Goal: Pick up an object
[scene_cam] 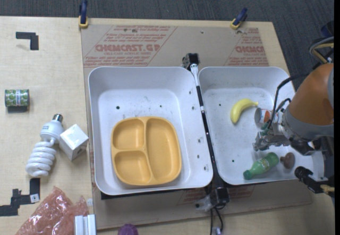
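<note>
Bench front: a pink mesh bag (50,212) lies at the near left corner, with a small purple thing (127,229) cut off by the lower edge further right.
Green bottle: the green bottle (261,166) lies on its side in the near right part of the right bin (223,127), cap end pointing up and to the right, close to the near wall.
Brown object: a small dark brown object (287,160) sits just beside the bottle's cap end, near the bin's right wall.
Gripper: the gripper (262,141) hangs just above the bottle, on its far side, and nothing shows clamped in it.
Grip state: cannot tell – the tip is small, blurred and seen from above.
Arm: the arm (313,103) comes in from the right over the bin's right rim, its orange band uppermost.
Yellow plate: a yellow three-part plate (146,150) lies flat in the near half of the left bin (95,122).
Left of the bins: a spiral light bulb (42,149) lies touching a white cube (74,141).
Banana: a banana (241,109) lies in the middle of the right bin – well apart from the bottle, beyond the gripper.
Can: a green can (17,99) lies on its side at the left edge.
Far side: brown printed board (133,45) under both bins, held by two blue clamps (83,13) at its far edge.
</note>
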Available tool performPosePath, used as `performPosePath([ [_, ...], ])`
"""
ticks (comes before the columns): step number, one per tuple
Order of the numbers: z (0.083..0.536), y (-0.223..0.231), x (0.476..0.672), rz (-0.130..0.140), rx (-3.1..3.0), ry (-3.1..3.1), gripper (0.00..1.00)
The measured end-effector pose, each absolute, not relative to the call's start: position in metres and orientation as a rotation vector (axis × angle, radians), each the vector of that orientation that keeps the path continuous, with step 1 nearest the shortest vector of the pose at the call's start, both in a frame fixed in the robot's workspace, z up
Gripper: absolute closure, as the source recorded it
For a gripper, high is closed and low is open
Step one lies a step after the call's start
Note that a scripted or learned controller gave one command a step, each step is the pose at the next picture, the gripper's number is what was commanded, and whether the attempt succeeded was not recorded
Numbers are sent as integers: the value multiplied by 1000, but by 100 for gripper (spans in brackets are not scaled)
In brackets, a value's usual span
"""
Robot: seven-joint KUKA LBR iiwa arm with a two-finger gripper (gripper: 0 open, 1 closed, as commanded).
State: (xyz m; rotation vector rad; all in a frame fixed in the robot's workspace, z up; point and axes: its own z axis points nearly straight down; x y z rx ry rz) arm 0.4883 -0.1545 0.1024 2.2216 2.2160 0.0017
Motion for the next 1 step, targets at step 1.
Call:
performPosePath([
  [1,102,-155,488,2,2222,2216,0],
])
